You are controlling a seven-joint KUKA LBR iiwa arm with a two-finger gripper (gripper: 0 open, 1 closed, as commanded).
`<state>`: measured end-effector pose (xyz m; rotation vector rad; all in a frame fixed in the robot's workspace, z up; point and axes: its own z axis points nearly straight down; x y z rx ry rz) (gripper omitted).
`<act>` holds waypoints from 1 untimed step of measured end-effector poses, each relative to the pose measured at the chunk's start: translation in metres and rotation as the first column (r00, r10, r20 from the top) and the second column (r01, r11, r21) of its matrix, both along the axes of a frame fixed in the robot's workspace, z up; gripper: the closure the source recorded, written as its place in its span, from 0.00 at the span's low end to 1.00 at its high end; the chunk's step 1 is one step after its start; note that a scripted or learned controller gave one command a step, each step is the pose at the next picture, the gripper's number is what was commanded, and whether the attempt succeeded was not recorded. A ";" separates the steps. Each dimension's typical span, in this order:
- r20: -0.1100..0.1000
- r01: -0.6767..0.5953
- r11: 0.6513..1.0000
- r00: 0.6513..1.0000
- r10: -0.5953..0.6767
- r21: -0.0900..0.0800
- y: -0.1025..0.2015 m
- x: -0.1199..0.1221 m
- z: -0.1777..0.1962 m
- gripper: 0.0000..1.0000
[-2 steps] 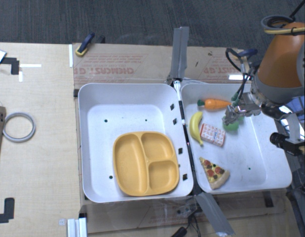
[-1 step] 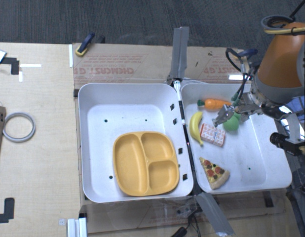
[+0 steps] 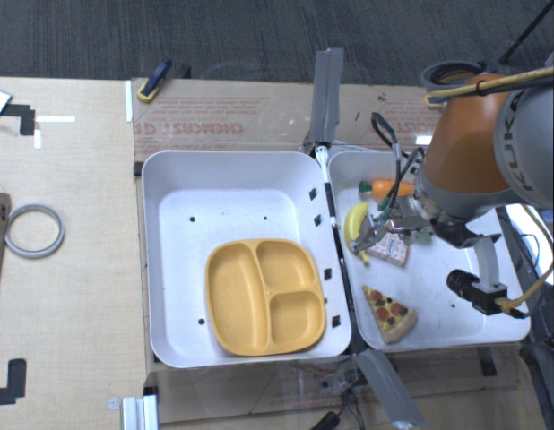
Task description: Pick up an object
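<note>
The tool [image 3: 377, 231] is low inside the right bin [image 3: 456, 330], at its left side, with its tip down among a small cluster of toy food; whether it is clenched or released on anything I cannot tell, since the metal parts blur into the items beneath them. It sits just over a small pinkish packet [image 3: 390, 250] and right beside a banana [image 3: 355, 225] that lies along the bin's left wall, so either could be the thing being picked; my guess is the packet, because the tip is nearest to it. An orange piece, perhaps a carrot [image 3: 382, 187], lies a little behind the tool toward the far wall, with something green half hidden under the arm. A pizza slice [image 3: 389, 312] rests apart from the cluster, nearer the front edge, and looks untouched.

The arm [image 3: 470, 150] leans in from the right, its bulk covering much of that bin, which suits a steep descent onto the crowded corner.

In the left bin [image 3: 169, 240] a yellow divided plate [image 3: 265, 296] lies flat toward the front, likely a drop spot. On the table [image 3: 71, 330] well to the left sits a roll of tape [image 3: 32, 230], clear of the work
</note>
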<state>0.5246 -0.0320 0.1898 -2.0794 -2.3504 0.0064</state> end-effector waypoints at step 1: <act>-0.003 0.003 1.000 1.000 -0.003 -0.001 -0.002 0.001 0.007 1.00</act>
